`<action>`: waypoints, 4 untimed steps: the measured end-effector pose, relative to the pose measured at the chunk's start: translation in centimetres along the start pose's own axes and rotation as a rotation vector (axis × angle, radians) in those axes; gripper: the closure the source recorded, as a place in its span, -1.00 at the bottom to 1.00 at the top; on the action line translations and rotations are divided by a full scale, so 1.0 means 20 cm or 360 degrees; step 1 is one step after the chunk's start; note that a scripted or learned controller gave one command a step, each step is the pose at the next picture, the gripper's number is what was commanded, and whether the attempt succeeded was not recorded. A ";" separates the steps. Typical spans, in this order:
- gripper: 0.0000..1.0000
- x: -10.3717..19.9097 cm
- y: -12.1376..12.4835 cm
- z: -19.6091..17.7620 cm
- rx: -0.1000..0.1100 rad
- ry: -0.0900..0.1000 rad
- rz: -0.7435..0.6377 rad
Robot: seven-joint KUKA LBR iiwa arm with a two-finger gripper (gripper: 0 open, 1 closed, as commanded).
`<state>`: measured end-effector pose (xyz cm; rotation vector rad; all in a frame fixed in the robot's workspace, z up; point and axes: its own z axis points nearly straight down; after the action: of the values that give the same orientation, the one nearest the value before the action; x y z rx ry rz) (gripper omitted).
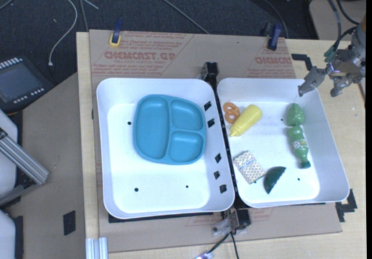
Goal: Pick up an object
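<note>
My gripper (pixel 323 85) hangs open at the right bin's far right corner, with nothing between its two spread fingers. Below it, inside the right bin (pixel 273 86), lie a green bottle (pixel 297 136), a yellow bottle-shaped toy (pixel 246 119), an orange pretzel (pixel 231 111), a small patterned packet (pixel 249 166) and a dark green wedge (pixel 273 177). The green bottle's top lies closest to the gripper, a little below and left of it.
The left bin (pixel 116 153) holds a blue divided plate (pixel 170 129). Black clips run along the wall between the bins. Cables lie on the dark floor beyond the bench, and blue clamps (pixel 116 36) hold the cardboard at the far edge.
</note>
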<state>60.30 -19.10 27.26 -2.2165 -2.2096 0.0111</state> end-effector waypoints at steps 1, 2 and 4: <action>-1.00 0.00 0.01 -0.04 -0.0021 -0.0005 -0.0006; -1.00 0.00 0.01 0.28 -0.0010 -0.0002 -0.0005; -1.00 0.04 -0.02 0.81 -0.0009 0.0000 -0.0006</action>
<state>59.74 -18.16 11.12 -2.2155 -2.2168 0.0047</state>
